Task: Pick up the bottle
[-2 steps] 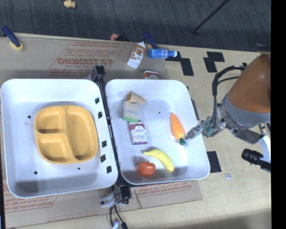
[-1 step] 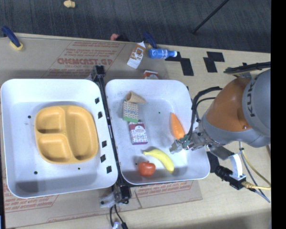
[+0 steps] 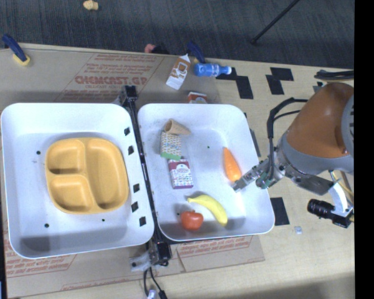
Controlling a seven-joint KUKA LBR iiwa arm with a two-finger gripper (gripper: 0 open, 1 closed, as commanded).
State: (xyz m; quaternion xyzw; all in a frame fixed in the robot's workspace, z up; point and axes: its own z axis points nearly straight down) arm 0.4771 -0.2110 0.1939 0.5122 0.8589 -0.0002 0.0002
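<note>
The bottle [image 3: 210,70] lies untouched outside the bins; the gripper [image 3: 249,179] hovers near the carrot [image 3: 231,164], jaw state unclear

You're looking at a tan bench [image 3: 299,254] topped with printed cardboard, and it bears two shallow white bins side by side: the left bin [image 3: 12,167] and the right bin [image 3: 252,204]. Behind the right bin, straight on the bench, you'll find a blue bottle [image 3: 209,70] lying on its side, with a small carton [image 3: 179,71] just beside it. Black tape patches [image 3: 280,75] mark the surface to the right.
</note>
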